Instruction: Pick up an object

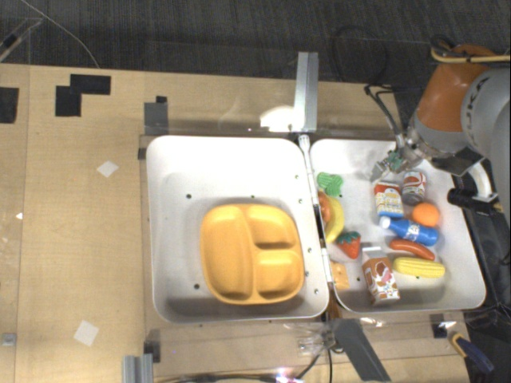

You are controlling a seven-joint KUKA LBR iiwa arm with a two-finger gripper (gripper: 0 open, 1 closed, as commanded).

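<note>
My gripper (394, 163) hangs low over the back of the right bin (471, 294), on the grey arm with its orange band (449, 94). Just in front of it stand a white and red carton (389, 200) and a small can (414, 186). Further forward lie an orange (425, 215), a blue bottle (413, 231), a red sausage (412, 250), a corn cob (419, 268) and a brown carton (382, 280). On the bin's left side are a green toy (330, 183), a banana (335, 220) and a strawberry (349, 246).
The left bin (172, 174) holds a yellow divided plate (251, 254). A metal post (306, 86) rises at the back between the two bins. Black cables (383, 94) trail behind the right bin.
</note>
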